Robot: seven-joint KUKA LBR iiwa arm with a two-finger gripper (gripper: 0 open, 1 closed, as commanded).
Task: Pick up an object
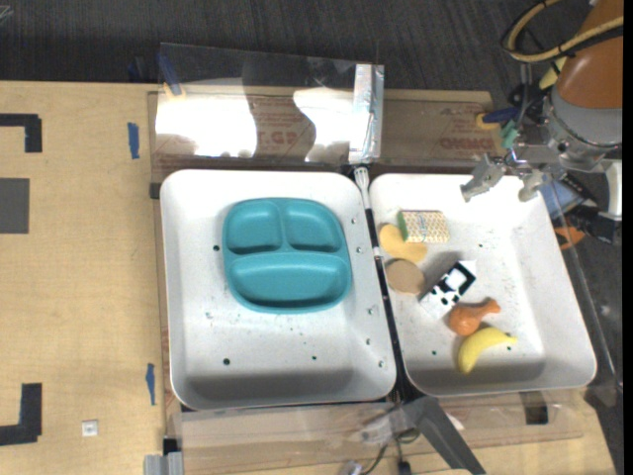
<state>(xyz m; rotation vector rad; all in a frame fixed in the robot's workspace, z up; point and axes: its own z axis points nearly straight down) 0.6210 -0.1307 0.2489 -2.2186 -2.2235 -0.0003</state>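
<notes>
- In the left bin (188,295), a smooth teal plastic tray (287,253) with three moulded sections is laid flat.
- Across in the right bin (554,265), a small heap is found: a speckled boxy block (425,226), a round tan lump (405,278), a black-and-white cube (449,284), an orange drumstick shape (472,315) and a curved yellow banana (482,347).
- Over that bin's far right corner, the metal gripper (505,178) is seen spread apart, nothing clamped.
</notes>
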